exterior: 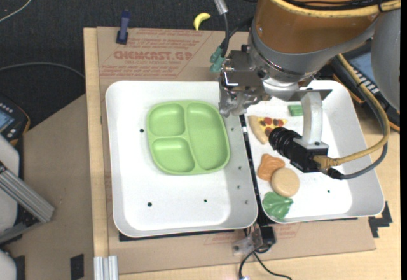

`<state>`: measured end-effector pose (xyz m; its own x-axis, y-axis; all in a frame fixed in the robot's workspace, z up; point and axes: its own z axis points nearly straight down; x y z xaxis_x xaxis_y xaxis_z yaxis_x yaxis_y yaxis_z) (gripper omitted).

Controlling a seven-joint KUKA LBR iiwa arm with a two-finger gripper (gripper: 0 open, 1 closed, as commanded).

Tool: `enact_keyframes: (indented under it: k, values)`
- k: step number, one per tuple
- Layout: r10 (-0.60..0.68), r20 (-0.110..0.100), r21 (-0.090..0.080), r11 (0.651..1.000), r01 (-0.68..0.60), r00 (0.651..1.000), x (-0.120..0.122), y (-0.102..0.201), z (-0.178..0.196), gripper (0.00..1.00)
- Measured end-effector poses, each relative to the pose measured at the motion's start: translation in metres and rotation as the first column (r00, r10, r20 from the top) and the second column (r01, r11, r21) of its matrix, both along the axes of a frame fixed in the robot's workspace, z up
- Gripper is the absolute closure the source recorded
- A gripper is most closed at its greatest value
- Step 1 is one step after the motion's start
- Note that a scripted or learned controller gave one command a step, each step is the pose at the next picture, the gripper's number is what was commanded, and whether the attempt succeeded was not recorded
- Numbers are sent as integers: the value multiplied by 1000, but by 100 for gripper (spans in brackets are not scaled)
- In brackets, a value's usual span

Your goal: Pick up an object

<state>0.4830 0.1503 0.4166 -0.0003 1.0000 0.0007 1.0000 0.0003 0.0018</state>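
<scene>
Contents of right bin point(356, 199), right of centre in the frame:
- Pizza slice point(266, 126), toy, tan with red dots, upper left part of the bin, just beside the bin's left wall.
- Orange-brown piece point(271, 165), below the pizza slice.
- Round tan bun point(285, 181), touching the orange-brown piece at its lower right.
- Green leaf-shaped piece point(277, 205), lower left corner of the bin, just below the bun.
- Small green block point(295, 109), upper middle of the bin, near the arm's wrist.

Contents of left bin point(127, 209), centre left of the frame:
- Green divided plate point(188, 137), three compartments, lying flat in the upper right part of the bin.

Gripper point(232, 104): at the upper end of the seam between the two bins, above the pizza slice and beside the plate's upper right corner. Whether the claw is open or closed cannot be told; nothing is seen in it.

Arm point(318, 5): grey with orange band, upper right of the frame, over the right bin's upper edge.
</scene>
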Motion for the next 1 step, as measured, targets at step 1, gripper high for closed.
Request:
enact_keyframes:
  k: [1]
  values:
    - [-6,-10,-3,1000,6,1000,-4,-59,-55,100]
